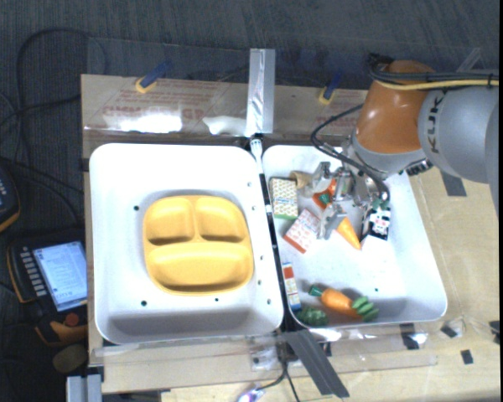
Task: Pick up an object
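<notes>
"KUKA" ran in black letters down the grey arm [453, 128], while the print on the small carton [283, 196] and the red-and-white packet [302, 230] in the right bin [419, 258] was too small to read. The gripper [335, 212] hung over that bin's clutter beside an orange cone [348, 233]; its finger spacing could not be made out. A toy carrot [339, 301] lay near the front wall, and a yellow divided tray [198, 243] sat in the left bin [117, 182].
</notes>
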`<state>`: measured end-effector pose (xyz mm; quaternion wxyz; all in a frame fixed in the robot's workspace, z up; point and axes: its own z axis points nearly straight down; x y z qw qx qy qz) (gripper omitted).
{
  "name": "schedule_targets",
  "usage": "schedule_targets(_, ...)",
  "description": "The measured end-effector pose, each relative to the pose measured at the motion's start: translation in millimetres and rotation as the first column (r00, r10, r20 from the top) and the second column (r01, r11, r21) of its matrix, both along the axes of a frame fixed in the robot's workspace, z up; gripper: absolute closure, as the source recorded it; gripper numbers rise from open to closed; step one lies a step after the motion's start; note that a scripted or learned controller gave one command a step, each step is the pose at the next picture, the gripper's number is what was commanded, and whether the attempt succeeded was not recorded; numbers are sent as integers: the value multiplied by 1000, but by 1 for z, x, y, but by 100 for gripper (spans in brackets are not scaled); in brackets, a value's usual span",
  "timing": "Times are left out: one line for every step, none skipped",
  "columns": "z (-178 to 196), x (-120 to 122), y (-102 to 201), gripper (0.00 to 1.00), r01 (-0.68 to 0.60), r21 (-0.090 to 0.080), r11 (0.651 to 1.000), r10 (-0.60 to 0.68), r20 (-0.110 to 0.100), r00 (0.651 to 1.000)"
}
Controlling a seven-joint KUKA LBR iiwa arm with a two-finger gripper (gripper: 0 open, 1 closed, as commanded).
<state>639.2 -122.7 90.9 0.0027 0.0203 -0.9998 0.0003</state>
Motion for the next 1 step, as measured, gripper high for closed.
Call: schedule_targets(-1, -56, -3, 0, 61, 1, 998, -61, 17, 998)
